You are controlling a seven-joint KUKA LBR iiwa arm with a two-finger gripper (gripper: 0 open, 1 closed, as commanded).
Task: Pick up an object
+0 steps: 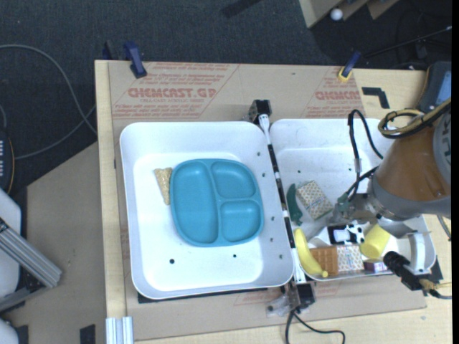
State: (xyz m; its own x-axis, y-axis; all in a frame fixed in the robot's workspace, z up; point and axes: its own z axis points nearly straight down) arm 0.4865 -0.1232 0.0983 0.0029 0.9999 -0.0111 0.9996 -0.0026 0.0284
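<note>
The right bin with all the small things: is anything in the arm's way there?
Nothing separate blocks it. The arm already hangs low over the right bin, covering part of the clutter. The banana and the patterned packet lie uncovered beside it.

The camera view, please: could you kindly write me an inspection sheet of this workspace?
Surface: bench bearing left bin and right bin.
Job's things: right bin holds banana, yellow cup, patterned packet, other small items.
Clutter: blue divided plate over a cracker in left bin.
Grippers: gripper low in right bin; fingers unclear.
Cables: black cable along arm; thin one on floor.
Surroundings: dark carpet.
</note>
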